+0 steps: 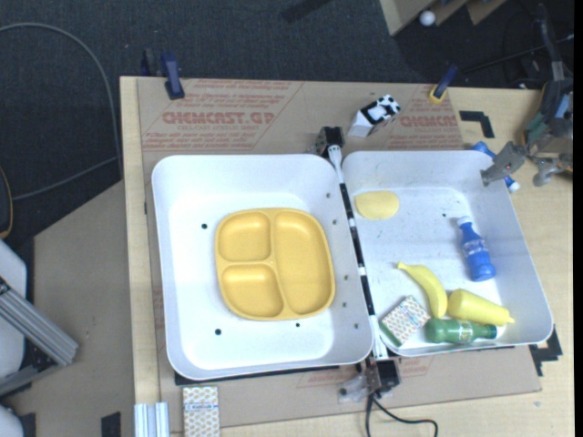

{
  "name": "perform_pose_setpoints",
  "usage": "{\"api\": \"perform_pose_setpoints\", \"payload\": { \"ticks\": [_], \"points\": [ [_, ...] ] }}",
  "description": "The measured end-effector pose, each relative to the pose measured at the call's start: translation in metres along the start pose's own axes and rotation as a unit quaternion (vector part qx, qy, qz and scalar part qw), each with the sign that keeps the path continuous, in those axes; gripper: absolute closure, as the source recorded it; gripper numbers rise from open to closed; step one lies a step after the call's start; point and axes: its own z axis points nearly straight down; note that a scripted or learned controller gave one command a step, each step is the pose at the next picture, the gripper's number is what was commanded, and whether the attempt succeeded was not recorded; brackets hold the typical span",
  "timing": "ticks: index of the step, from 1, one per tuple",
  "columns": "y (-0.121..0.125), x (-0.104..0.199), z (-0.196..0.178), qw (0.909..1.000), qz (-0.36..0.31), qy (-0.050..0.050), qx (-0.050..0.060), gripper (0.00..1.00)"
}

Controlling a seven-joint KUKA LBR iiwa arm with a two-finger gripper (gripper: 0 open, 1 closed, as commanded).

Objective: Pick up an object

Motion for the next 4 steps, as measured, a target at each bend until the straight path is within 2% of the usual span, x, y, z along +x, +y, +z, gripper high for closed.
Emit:
{"api": "perform_pose_setpoints", "payload": {
  "ticks": [1, 2, 3, 4],
  "points": [
    [-0.015, -0.004, 0.152, 1.0000, -0.001, 0.002, 0.001, 0.00],
    [-0.038, 0.000, 0.173, 1.0000, -0.002, 0.004, 0.000, 0.00],
    [-0.038, -0.003, 0.163, 1.0000, -0.001, 0.001, -0.001, 1.00],
    [-0.003, 0.072, 0.153, 1.0000, -0.001, 0.000, -0.001, 1.00]
  ]
}}
